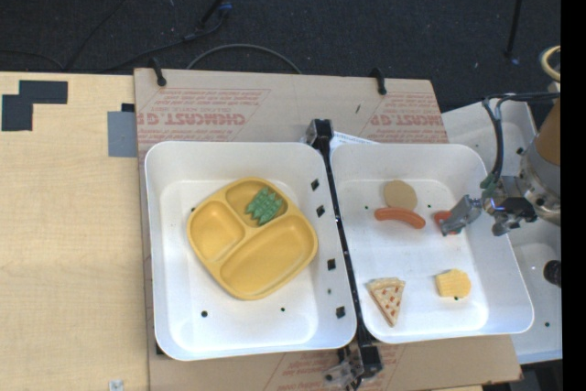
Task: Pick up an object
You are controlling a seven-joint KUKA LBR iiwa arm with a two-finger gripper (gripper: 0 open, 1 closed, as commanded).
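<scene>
the gripper (461, 217) is low over the right bin (499, 302), near its right wall; if it is wide or narrow, one cannot tell. a small red thing (442, 218) touches its tip. left of it lie a sausage (399, 216) and a cookie (399, 194). near the front lie a pizza slice (387, 298) and cheese (453, 285). the left bin (174, 307) holds a yellow tray (252, 261) with a green thing (265, 206).

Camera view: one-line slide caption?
End effector low at the right bin's right side beside a hot dog; yellow tray sits in the left bin.

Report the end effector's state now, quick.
End effector: over the right bin, by a small red item; open or closed cannot be told.
</scene>
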